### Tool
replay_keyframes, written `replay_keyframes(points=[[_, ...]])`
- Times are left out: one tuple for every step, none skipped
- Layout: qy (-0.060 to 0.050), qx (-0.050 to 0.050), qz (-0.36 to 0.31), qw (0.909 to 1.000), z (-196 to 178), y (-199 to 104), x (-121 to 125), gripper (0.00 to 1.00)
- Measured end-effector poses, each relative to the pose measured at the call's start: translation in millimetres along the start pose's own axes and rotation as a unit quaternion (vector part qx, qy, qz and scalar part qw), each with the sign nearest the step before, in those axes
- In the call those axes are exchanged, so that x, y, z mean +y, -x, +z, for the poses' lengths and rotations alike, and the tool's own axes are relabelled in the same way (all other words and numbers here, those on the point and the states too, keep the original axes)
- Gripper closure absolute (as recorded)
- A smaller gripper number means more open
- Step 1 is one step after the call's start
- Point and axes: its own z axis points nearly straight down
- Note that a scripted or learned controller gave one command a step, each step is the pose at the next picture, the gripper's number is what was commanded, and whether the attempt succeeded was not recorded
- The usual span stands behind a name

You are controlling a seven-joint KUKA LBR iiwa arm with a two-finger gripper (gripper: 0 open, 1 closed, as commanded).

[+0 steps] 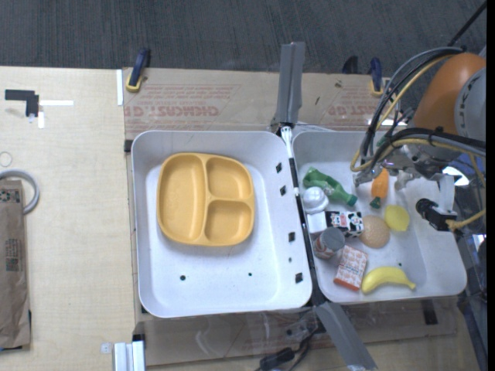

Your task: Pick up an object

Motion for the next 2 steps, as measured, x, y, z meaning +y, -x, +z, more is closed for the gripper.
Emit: replay_keyframes(points=[[0.0, 0.004, -0.046, 0.9989, -0.2, 30.6, -10.0, 0.0], [0.001, 0.001, -0.044, 0.999, -9.6, 33.0, -9.7, 1.0]])
